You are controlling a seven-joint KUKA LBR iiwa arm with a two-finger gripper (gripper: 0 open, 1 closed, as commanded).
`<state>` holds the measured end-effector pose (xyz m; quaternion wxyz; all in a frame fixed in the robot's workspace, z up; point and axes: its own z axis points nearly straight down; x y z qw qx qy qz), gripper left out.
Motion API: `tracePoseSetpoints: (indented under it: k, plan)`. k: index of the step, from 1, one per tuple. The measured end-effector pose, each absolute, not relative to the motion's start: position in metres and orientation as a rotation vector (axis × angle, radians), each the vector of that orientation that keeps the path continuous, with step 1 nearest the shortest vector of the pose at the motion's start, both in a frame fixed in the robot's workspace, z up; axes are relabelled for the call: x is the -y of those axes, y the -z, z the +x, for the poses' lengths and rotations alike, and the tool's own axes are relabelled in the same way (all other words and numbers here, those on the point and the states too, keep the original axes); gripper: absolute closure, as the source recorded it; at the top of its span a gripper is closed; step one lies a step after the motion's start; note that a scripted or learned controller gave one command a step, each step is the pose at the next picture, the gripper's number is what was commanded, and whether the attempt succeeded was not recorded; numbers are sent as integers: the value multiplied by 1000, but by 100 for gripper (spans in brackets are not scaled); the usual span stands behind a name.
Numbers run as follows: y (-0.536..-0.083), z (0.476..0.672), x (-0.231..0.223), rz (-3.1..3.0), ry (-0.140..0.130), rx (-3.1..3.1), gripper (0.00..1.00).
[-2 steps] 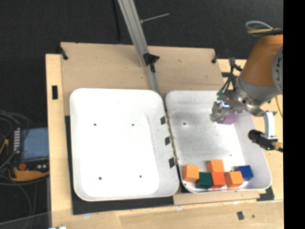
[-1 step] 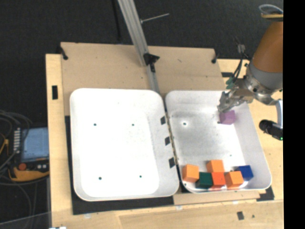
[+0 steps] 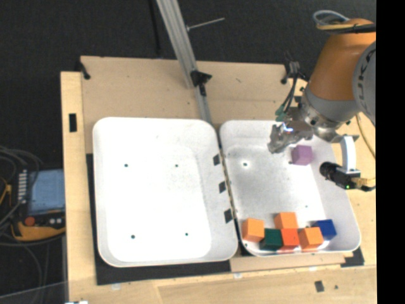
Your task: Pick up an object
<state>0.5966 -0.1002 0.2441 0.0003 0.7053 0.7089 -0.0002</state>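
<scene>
A small pale purple block (image 3: 302, 154), cube-like with a matte face, lies in the right bin (image 3: 266, 189), toward its far right part, just beside the pincer (image 3: 278, 139) and on its right. Whether the pincer's tips stand apart or together cannot be told from this slanted view; nothing is seen between them. Counted, there are seven blocks in all: the one purple block apart from the rest, and six crowded along the near rim of the right bin. Of those six, four are orange (image 3: 254, 228) (image 3: 286, 220) (image 3: 290, 236) (image 3: 311, 237), one is green (image 3: 272, 239) and one is blue (image 3: 325, 228); they touch or nearly touch one another in a loose row. Two white bins sit side by side on the surface (image 3: 126, 84), the left bin (image 3: 158, 189) showing a few small dark dots on its floor. No brand, label or writing is legible anywhere.
</scene>
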Motion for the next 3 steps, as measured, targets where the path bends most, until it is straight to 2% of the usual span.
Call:
tracePoseSetpoints:
  k: [1, 3]
  plan:
    - [-246, 607, 47, 2212, -3, -2229, 100]
    - [-255, 608, -58, 2212, -4, -2230, 100]
